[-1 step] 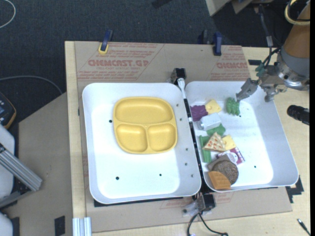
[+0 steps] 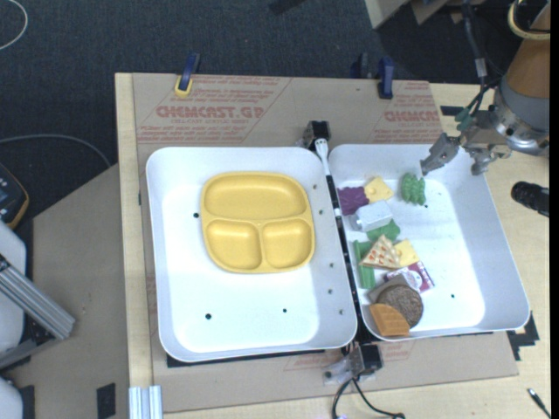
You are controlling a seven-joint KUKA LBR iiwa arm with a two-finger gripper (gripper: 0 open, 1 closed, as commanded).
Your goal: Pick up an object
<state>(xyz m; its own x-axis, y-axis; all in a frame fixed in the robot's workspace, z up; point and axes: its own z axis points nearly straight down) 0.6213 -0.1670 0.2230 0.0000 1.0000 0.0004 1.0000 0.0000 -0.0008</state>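
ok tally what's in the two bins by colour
yellow: 4 – tray, cheese, pizza slice, wedge
green: 2 – broccoli, green piece
purple: 1 – purple piece
brown: 1 – cookie
orange: 1 – orange piece
total: 9, though the pile overlaps

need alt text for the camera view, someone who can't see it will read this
A grey robot arm's two-finger gripper hovers at the top of the right shallow white bin, beside a small green toy and above a pile of toy food pieces along its left side. The left shallow white bin holds a yellow three-compartment plate.
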